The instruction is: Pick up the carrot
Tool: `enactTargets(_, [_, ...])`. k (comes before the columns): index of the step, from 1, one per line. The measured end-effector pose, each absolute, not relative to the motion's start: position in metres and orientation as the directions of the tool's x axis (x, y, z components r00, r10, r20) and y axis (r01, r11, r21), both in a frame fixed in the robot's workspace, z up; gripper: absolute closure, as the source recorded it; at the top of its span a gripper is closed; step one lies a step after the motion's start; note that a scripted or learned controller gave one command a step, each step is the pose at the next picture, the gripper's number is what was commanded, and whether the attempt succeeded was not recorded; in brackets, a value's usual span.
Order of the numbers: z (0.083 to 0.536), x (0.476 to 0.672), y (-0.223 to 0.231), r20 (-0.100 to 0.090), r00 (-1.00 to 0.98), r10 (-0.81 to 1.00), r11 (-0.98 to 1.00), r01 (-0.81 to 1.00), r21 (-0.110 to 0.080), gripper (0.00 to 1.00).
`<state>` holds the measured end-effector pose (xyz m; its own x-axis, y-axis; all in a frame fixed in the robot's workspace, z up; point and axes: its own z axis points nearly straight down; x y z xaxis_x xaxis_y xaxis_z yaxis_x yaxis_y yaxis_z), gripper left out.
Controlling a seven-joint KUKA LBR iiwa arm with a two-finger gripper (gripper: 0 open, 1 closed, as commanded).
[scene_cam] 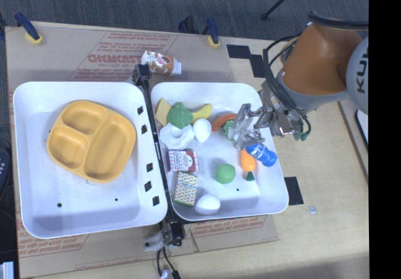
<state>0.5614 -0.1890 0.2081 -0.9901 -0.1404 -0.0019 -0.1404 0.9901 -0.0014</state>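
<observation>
Camera view, nearest edge first: at about 6 o'clock a black clip (pixel 164 234) sits where the two bins meet. Just above it, in the right bin (pixel 276 191), a white egg (pixel 207 203) lies at the bin's 7 o'clock, with a small patterned carton (pixel 185 188) touching it on the upper left and a red-and-white box (pixel 182 160) above that. A green ball (pixel 225 173) rests near the bin's middle.

At 3 o'clock from the ball lies the carrot (pixel 247 162), short and orange with a green tip pointing toward the near edge. A blue bottle (pixel 261 153) lies just beside it on the right, touching or nearly so.

The left bin (pixel 25 165) holds a yellow divided plate (pixel 91 140), tilted, filling its upper middle.

Farther in, the right bin's 10 to 12 o'clock area is crowded: a white cup (pixel 176 138), a second white egg (pixel 202 130), a green broccoli-like piece (pixel 180 115), a banana (pixel 203 110) and an orange-red piece (pixel 222 121).

The gripper (pixel 242 128) hangs over the bin's 2 o'clock area, just above the carrot and apart from it, with something green at its fingers; I cannot tell whether they are spread or closed. The grey arm with its orange band (pixel 316 58) reaches in from 3 o'clock.

Beyond the bins, at 12 o'clock, a small brown-and-white bottle (pixel 161 63) lies on the cardboard (pixel 106 52).
</observation>
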Motion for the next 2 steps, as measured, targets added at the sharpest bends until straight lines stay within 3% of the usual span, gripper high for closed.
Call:
enactTargets(1, [0.208,0.561,-0.189,0.0,-0.99,-0.139,0.99,-0.139,-0.001,0.0])
enactTargets(2, [0.092,0.557,-0.208,0.001,-0.996,0.093,0.996,0.093,0.0,0.0])
